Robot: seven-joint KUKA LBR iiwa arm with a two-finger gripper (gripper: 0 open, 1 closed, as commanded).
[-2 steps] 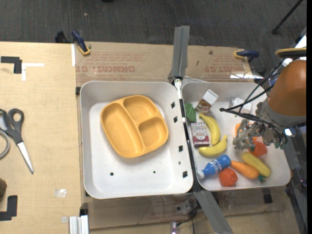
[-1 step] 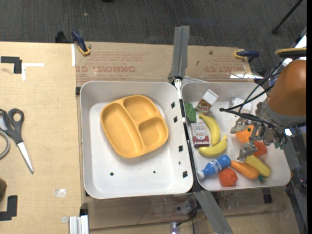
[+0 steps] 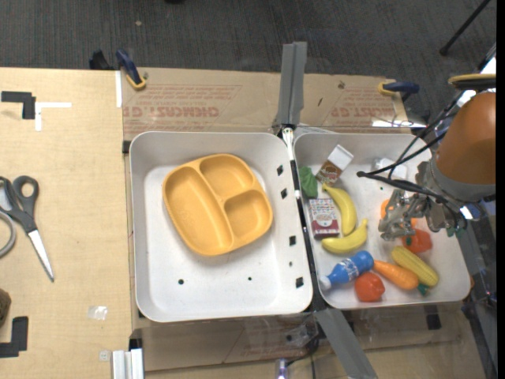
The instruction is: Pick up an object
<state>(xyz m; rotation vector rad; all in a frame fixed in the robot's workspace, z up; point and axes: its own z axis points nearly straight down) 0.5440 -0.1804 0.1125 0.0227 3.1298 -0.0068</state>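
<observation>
The right bin [image 3: 394, 301] holds several toys: a yellow banana [image 3: 346, 212], a small red box [image 3: 323, 217], a green piece [image 3: 308, 183], a blue bottle [image 3: 349, 268], a carrot [image 3: 394, 275], a red tomato [image 3: 369, 288], a yellow corn cob [image 3: 415, 265] and a red fruit [image 3: 419, 242]. My gripper [image 3: 397, 221] hangs low over the bin's right side, just left of the red fruit and above the corn cob. An orange piece [image 3: 386, 208] peeks out beside it. Nothing is visibly held.
The left bin [image 3: 142, 235] carries a yellow divided plate [image 3: 218, 204]. A white packet [image 3: 338, 159] lies at the back of the right bin. Scissors [image 3: 28, 221] rest on the bench at far left. Blue clamps [image 3: 130, 69] grip the cardboard behind the bins.
</observation>
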